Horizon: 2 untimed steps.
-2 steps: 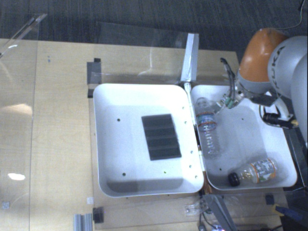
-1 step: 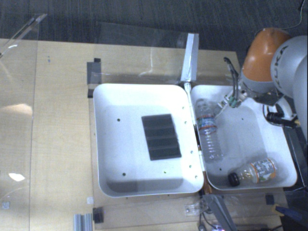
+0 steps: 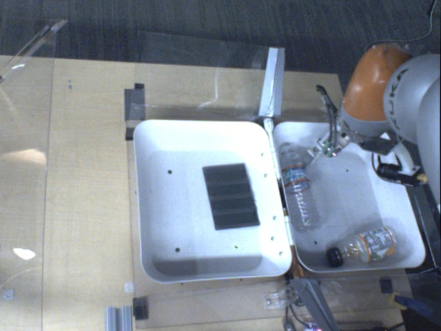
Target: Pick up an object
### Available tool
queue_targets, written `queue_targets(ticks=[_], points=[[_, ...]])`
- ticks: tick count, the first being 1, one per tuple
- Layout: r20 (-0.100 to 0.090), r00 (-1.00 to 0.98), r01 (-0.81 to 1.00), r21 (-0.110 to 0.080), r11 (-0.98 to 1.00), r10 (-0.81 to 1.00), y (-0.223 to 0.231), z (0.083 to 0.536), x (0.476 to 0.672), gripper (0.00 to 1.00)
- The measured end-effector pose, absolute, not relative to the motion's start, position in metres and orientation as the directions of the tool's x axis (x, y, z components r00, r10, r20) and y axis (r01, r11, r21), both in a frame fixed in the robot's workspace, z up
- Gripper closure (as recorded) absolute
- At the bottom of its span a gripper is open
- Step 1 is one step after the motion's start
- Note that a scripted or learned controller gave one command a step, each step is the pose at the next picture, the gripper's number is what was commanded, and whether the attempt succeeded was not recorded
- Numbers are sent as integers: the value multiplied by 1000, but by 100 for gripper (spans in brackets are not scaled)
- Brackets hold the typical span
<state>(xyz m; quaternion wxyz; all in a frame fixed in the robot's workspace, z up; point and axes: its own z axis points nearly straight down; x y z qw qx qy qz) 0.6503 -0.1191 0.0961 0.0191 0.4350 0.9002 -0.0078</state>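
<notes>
A pale wooden bench over dark carpet carries two shallow white bins side by side, the left bin holding a flat dark ridged pad near its middle. In the right bin a clear plastic bottle lies along the left wall, and a second bottle with a black cap rests near the front edge. The grey-and-orange arm leans over the bin's far right corner, its gripper just beside the clear bottle's top, grip impossible to tell.

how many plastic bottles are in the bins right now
2, both in the right bin: a clear bottle lying along its left wall, and a black-capped bottle at its near edge. The arm may hide more.
</notes>
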Motion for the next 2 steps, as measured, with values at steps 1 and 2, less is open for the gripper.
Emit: queue_targets(ticks=[1,2], points=[[-4,-463,886,6,463,886,-144,158,591,0],[-41,-349,936,27,350,936,-113,98,569,0]])
